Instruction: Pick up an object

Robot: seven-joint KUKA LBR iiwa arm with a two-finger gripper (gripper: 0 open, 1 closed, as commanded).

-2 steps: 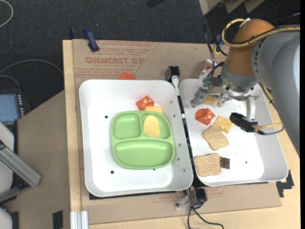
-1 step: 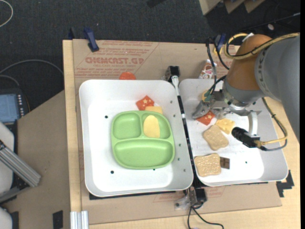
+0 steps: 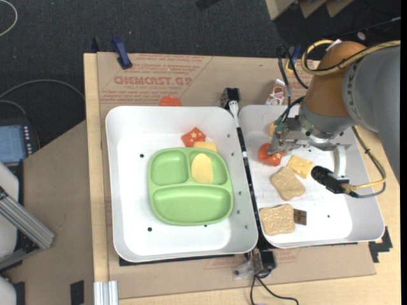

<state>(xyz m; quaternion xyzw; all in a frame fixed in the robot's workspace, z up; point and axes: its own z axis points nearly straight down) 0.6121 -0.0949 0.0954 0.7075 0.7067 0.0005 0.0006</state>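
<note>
The left bin holds a green divided plate with a yellow piece in its far right compartment. In the right bin, the claw sits over a red tomato-like piece; whether it is spread or pinching, I cannot tell. Two crackers lie nearer.

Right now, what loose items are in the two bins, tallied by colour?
Green: 1, the divided tray, left bin.
Yellow: 3, a piece in the tray, one behind it, a wedge, right bin.
Red/orange: 2, a block, a round piece by the gripper.
Tan: 2, crackers.
Brown: 1, small piece.
Total: 9.
</note>
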